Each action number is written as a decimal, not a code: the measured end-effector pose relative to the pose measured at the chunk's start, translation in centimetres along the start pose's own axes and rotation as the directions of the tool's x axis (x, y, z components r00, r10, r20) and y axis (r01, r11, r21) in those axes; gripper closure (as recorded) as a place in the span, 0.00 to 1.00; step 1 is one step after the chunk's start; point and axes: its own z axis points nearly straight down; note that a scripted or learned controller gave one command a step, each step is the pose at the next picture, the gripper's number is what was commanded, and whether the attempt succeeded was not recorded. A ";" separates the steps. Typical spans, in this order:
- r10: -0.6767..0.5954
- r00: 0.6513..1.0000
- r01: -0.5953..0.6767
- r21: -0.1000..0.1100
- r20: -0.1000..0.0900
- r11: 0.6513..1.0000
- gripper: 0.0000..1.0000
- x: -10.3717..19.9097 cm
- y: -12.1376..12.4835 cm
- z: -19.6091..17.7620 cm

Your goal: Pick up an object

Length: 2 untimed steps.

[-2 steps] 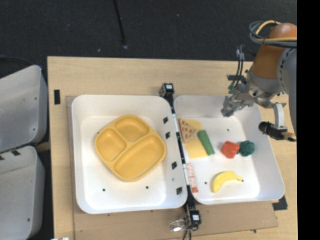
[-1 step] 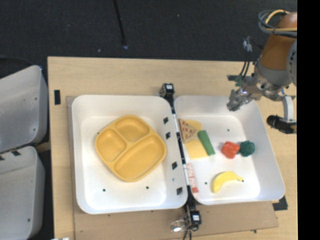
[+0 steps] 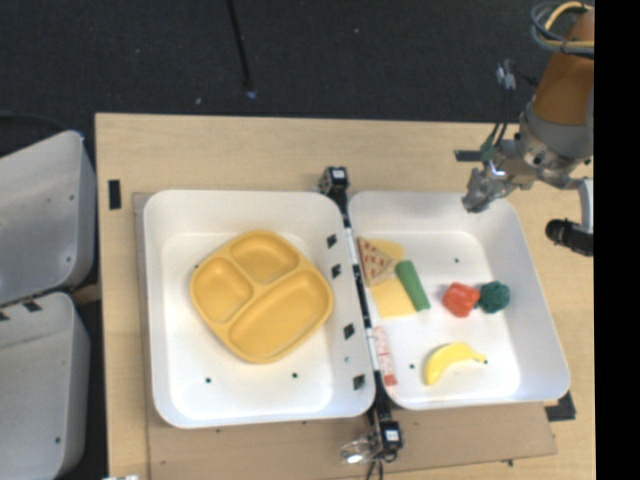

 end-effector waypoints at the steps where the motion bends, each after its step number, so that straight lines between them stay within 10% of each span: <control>1: -0.001 1.000 0.001 0.001 -0.002 1.000 1.00 5.9 1.0 -0.7; 2: 0.000 1.000 0.000 0.005 -0.001 1.000 1.00 11.5 1.4 0.2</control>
